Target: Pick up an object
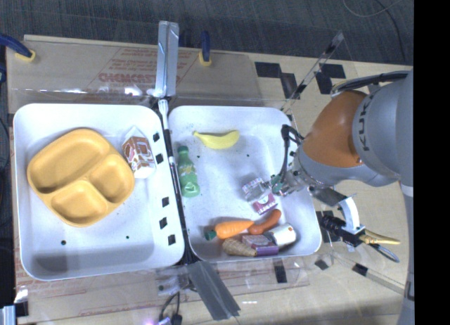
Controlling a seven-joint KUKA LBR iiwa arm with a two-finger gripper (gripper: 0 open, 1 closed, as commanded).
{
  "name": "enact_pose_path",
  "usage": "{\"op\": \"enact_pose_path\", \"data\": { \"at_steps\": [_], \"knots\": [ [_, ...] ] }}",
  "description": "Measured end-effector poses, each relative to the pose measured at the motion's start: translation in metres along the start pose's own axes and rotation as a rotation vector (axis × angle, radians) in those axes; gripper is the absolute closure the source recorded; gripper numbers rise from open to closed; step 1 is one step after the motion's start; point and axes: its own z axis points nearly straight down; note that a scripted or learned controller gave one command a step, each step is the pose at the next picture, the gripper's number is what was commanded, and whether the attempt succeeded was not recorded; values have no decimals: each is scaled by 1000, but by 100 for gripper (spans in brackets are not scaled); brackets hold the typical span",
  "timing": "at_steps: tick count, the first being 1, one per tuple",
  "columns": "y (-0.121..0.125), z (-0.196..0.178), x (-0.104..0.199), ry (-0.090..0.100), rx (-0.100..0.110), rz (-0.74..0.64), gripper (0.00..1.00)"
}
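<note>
Right bin (232,116): gripper (275,188) beside wrapper (254,188) (carrot (232,229) below).

Bins (84,257) were white. Tray (79,174) yellow; banana (217,138) yellow; bottle (187,173) green; carrot (233,229) orange. Arm (365,134) grey, banded orange.

Even, bright overhead light, mild glare on the white bins (232,116), soft shadows, slightly grainy detail.

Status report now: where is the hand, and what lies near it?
Hand low in right bin, over small packet. Nothing seen held. Carrot, banana lie apart.
</note>
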Motion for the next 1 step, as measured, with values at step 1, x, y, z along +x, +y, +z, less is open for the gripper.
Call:
{"op": "enact_pose_path", "data": {
  "at_steps": [1],
  "knots": [
    [65, -6, 31, 0, -1, 150, 100]
  ]
}}
